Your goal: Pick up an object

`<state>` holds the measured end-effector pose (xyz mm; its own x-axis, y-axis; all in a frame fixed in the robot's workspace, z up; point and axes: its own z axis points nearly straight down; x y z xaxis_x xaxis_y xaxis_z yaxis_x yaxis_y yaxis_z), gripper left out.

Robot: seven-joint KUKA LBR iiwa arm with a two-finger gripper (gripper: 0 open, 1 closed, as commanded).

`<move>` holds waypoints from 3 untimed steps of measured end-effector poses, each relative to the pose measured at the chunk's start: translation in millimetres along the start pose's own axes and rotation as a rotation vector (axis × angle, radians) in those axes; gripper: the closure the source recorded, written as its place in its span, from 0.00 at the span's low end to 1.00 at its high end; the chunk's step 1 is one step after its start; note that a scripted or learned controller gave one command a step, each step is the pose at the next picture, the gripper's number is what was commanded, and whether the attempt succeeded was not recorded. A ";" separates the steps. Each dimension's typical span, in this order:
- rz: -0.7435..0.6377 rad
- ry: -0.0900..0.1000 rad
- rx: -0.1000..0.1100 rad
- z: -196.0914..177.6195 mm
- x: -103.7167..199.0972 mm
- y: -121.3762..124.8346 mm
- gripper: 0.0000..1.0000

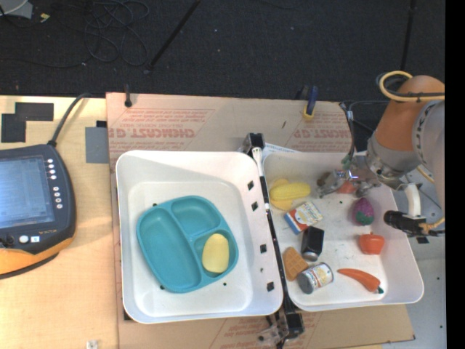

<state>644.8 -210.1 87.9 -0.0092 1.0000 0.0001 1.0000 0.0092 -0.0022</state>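
Camera view: arm reaches in from the right, jaws [341, 182] low over the far part of the right bin [407, 286], near its back wall; can't tell if they are open or closed, too small and cluttered there, nothing clearly between them. Task thing is not specified, so the nearest candidates matter: yellow lemon-like piece [290, 191] lies just to the left of the jaws, toward the divider between bins, long axis running left-right along the back edge; purple round piece [363, 211] sits just in front of the jaws, toward the near edge. Farther forward: small white-and-blue packet [304, 216], black cylinder [312, 241], red pepper-like piece [371, 243], orange carrot-like piece [360, 277], small can [315, 277], brown cookie shape [294, 263]. Left bin [145, 173] holds a teal divided plate [171, 246] with a pale yellow piece [215, 253], well apart from the jaws. Likely next: short shift left for the lemon piece, or forward for the purple one.
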 end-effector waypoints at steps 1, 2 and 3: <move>-0.001 0.000 0.000 0.0 0.1 0.0 0.00; 0.005 0.003 0.001 0.4 54.0 -0.4 0.00; 0.009 0.003 0.018 -8.5 49.9 -3.8 1.00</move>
<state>640.5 -160.3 96.4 -0.0001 1.0000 0.0031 0.9998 0.0001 -0.0204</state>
